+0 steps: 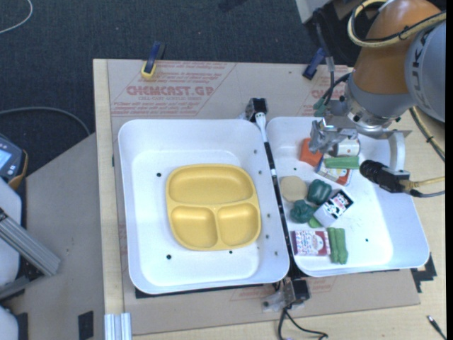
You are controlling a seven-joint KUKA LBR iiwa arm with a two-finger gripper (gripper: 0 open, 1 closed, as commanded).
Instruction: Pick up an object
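Orange and flat, a small piece (308,153) lies near the back of the right bin (396,241), beside a green bar (341,162), with a beige disc (291,186), 2 dark green lumps (311,200), a red-and-white card (310,243) and a black-and-white packet (337,205) spread nearer the front. The pincer (327,139) hangs low just over the orange piece. Its tips are too blurred to tell whether they are spread or pinching anything; the left bin (134,190) holds a yellow divided tray (212,206).
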